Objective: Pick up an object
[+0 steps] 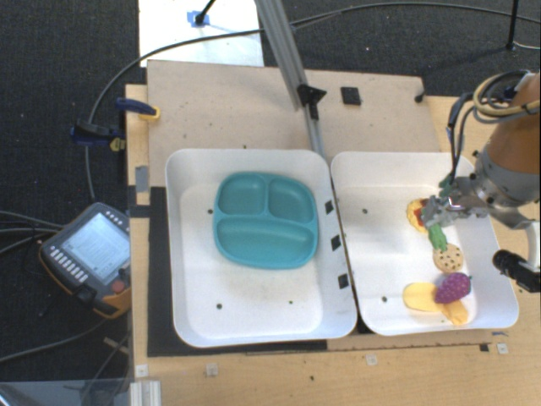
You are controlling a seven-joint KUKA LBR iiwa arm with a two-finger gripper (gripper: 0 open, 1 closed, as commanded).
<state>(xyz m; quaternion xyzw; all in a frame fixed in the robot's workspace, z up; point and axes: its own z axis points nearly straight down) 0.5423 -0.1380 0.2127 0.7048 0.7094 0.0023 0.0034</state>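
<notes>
A KUKA arm reaches in from the right edge of the bench and lowers its pincer (437,214) into the right bin (372,252), one of two shallow white bins set side by side. Whether the pincer is spread or pressed together cannot be told; nothing is seen caught in it. Toy food lies close around it. A red-and-yellow piece (415,214) sits just to its left, partly covered by the tool. A green piece (439,238) lies directly below the tip, apparently touching it or nearly so. Further below rest a round tan cookie (448,257), a purple grape bunch (453,288) and a yellow piece (420,297) beside the grapes. Well to the pincer's left, in the left bin (194,294), sits a teal divided plate (265,220).
</notes>
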